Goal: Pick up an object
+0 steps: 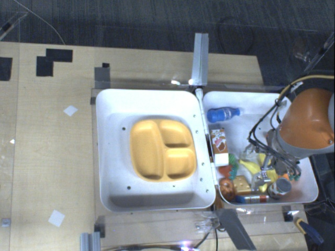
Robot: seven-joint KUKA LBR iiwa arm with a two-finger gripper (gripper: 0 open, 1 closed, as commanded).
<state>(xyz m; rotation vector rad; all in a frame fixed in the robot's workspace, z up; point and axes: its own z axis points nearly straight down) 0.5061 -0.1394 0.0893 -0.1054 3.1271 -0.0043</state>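
Note:
The right bin [251, 96] holds a pile of small objects. A blue bottle [222, 113] lies at its far left, with a small printed carton [218, 139] and a white block [221, 159] below it. Toward the front lie a yellow piece [250, 166], a gold-brown item [239, 183], a red ball [226, 185] and a red and blue marker [251, 197]. My gripper [268, 174] hangs low over the front right of this pile, beneath the orange wrist band [309, 120]. It stands just above the yellow piece and a small round can [282, 186]. The arm hides whatever lies beneath it.
The left bin [104, 140] contains a yellow divided tray [162, 149] in its middle. A metal post [200, 59] stands behind the divider between the bins. Dark cables [261, 124] loop from the wrist over the right bin. Wooden bench surface [47, 156] stretches to the left.

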